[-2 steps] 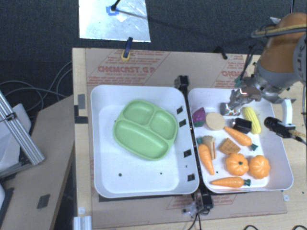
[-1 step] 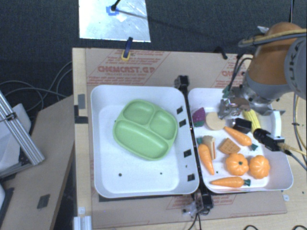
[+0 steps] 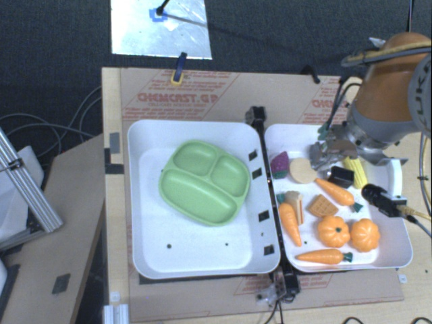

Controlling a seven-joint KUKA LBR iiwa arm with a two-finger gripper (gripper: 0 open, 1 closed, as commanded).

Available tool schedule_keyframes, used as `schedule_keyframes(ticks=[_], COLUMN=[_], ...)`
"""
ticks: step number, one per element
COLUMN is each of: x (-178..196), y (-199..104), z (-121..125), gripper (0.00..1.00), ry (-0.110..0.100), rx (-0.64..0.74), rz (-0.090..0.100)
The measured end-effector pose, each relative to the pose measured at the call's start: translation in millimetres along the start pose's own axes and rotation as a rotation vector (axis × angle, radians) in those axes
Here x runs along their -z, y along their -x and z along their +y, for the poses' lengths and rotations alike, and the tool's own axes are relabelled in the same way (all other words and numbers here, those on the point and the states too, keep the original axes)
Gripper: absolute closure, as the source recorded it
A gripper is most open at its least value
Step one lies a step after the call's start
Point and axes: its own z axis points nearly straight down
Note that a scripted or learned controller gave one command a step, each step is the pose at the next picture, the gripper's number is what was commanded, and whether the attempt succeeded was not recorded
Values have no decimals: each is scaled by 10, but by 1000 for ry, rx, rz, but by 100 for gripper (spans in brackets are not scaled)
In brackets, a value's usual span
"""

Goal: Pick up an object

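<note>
Crowding is looking like the main risk in the camera view: the tool (image 3: pixel 329 155) is hanging low over the back of the right bin (image 3: pixel 403 250), and I cannot tell how it is set, because the wrist is hiding that part. A round cream disc (image 3: pixel 303 171), an orange carrot (image 3: pixel 335 192), a yellow corn cob (image 3: pixel 356 170) and a small black piece (image 3: pixel 341 176) are all lying just beside it, so a descent could be nudging one aside or catching two at once. Nothing is visibly gripped. Two small pumpkins (image 3: pixel 349 233) are sitting touching each other nearer the front, looking smooth and rounded, probably slippery. A green divided plate (image 3: pixel 204 181) is lying alone in the left bin (image 3: pixel 145 201) on the counter (image 3: pixel 202 96).
</note>
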Motion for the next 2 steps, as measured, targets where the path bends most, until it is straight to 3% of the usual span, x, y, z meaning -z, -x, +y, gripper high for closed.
schedule_keyframes(ticks=[2], x=[-145], y=[77], z=[-5], gripper=[100], ry=[0], rx=[-1], rz=[-1])
